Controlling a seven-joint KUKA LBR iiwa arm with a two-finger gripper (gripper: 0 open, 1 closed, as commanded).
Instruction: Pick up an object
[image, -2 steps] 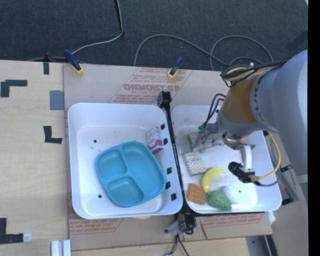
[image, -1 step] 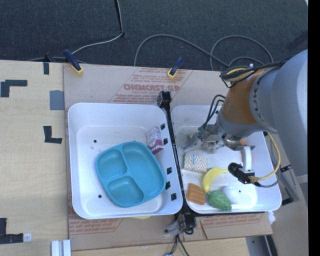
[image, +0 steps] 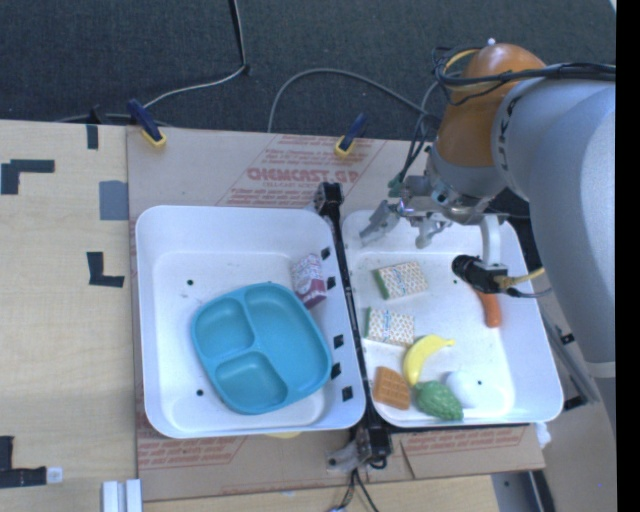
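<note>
The bench (image: 60, 300) carries a cardboard sheet (image: 260, 170) held by two clamps (image: 148, 128); two white bins (image: 160, 300) sit side by side on it.

Arm (image: 560, 150): bulky, smooth light-grey casing with rounded contours.
Band (image: 480, 100): glossy orange dome above the wrist, catching a highlight.
Cables (image: 500, 70): thin dark wires looping over the orange section.
Wrist head (image: 440, 195): darker grey metal block, cluttered with small fittings.
Gripper (image: 403, 225): two pale silvery fingers (image: 377, 222), slim and angular.
</note>
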